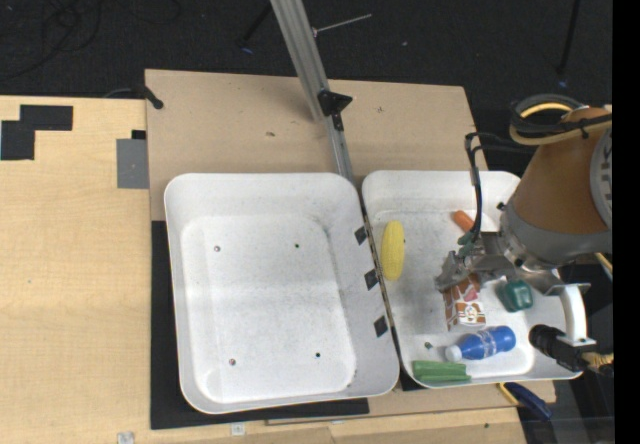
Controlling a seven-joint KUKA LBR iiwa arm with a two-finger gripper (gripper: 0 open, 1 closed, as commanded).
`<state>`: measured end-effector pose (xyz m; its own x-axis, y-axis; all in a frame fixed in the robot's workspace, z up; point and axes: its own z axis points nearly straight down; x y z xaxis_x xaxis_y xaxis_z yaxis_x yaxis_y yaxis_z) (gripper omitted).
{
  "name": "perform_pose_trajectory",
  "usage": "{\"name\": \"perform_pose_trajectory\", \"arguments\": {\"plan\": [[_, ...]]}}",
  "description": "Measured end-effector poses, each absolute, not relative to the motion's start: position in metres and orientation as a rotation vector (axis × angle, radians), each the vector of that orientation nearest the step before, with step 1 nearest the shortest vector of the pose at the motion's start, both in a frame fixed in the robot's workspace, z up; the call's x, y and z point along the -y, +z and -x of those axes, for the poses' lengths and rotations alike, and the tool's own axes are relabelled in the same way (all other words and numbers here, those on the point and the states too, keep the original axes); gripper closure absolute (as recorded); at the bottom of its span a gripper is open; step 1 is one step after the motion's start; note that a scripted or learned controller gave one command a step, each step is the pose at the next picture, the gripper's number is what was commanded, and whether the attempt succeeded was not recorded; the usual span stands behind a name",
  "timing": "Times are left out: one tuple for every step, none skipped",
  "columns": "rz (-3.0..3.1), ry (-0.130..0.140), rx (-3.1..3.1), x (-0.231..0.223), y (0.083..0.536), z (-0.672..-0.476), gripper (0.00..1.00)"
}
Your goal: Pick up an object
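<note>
One set of jaws (462,270), low in the right bin (425,194), just above the red-and-white carton (466,307). Can't tell from this angle how far apart they stand, or whether anything is between them; dark linkage blurs into the clutter.

Carton: small, red and white print, lying flat on the bin floor directly under the jaws, maybe touching, can't tell. Orange item (462,220) just behind the jaws, partly hidden by the wrist. Teal item (516,294) just right of the carton, tucked under the arm. Blue bottle (486,343) with white cap on its side, just below the carton. Green flat piece (441,371) against the near rim, beside the bottle's cap end. Yellow oblong object (393,250) stands apart to the left, near the wall shared with the other bin.

Arm (562,194): comes in from the right, orange band over the bin's right edge, grey wrist angled down and left toward the bin's middle.

Left bin (190,194): white, speckled floor. Both bins sit side by side on the counter (240,122).
</note>
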<state>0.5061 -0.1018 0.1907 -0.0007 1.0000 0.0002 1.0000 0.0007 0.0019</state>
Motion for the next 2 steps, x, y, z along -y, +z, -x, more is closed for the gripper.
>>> {"name": "perform_pose_trajectory", "arguments": {"plan": [[-2.221,0.000,-2.222,0.103,0.216,-0.506,1.00],[-2.218,0.001,-2.228,0.055,0.228,-0.503,1.00]]}}
